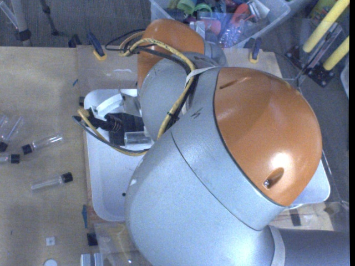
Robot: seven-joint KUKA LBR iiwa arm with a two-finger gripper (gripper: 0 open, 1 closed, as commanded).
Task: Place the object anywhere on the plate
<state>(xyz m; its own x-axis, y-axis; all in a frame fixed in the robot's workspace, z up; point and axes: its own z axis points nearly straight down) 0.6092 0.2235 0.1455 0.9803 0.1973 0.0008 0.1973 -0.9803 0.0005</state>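
While the arm [222, 165] blocks most of the left bin [102, 195], I can't tell where the object or plate sits, nor the gripper's [132, 139] state, so stiffness, weight and grip point are unjudgeable.

Robotics lab indicated. A plywood bench [33, 82] is noted, with capped clear vials [50, 180] scattered near its left edge and clamps [97, 50] fixed at its far edge. A clear tub [166, 10] of mixed colourful items is kept beyond. A grey-and-orange robot arm [222, 165] is seen above a white bin [105, 193].
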